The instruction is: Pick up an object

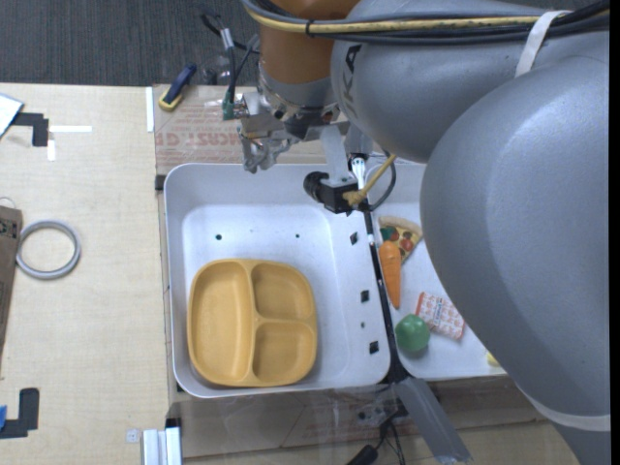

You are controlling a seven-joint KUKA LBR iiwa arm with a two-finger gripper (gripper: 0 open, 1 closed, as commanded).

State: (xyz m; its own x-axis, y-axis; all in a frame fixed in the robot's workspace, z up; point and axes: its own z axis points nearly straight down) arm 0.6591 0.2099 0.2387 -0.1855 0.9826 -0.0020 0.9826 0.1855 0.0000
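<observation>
Your gripper (260,155) is hanging over the far rim of the left bin (184,260), and its fingers are sitting close together with nothing between them, so you are holding nothing yet. The nearest thing to lift is the plate (254,322), lying flat in that bin's near half, well apart from the gripper. In my judgement a flat plate is calling for a bite on its raised edge or on a divider ridge, so you are better off coming down square over one of those than over a smooth well.

The smaller pieces are lying in the right bin (455,361): a carrot (389,269) along the wall between the bins, a green ball (413,334) near it, a pizza slice (401,234) and a red packet (442,315). The arm's own bulk is covering most of that bin, so you cannot judge its far side. A tape roll (46,249) is sitting on the bench to the left, out of the way.
</observation>
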